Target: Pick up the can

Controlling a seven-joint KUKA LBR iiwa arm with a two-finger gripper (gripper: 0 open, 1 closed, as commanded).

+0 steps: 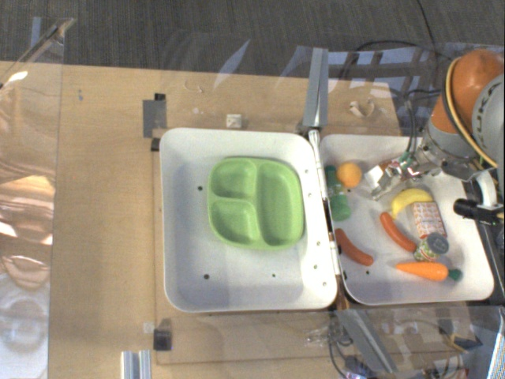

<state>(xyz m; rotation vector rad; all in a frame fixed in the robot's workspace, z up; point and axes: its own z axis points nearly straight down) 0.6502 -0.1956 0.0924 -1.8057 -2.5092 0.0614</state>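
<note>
the grey arm with its orange band (pixel 472 85) reaches in from the right, over the far right corner of the right shallow white bin (pixel 473 290). its silvery two-finger gripper (pixel 383 178) hangs low over the far part of that bin, between a small round orange fruit (pixel 349 174) and a yellow toy banana (pixel 412 200). from this slant i cannot tell whether the gripper is open or closed, and nothing is seen held in it.

the can (pixel 430 226), a short cylinder with a pale pinkish label and a dark grey end, lies on its side in the right bin. it is just nearer than the banana and apart from the gripper. an orange-red toy sausage (pixel 397 231) lies just beside it and an orange toy carrot with a green top (pixel 426 271) lies nearer the front wall. a second red sausage (pixel 355 247) and a dark green stubby piece (pixel 339 204) lie along the bin's left wall.

the left shallow white bin (pixel 237 290) holds a light green plastic plate with three compartments (pixel 256 204).
</note>
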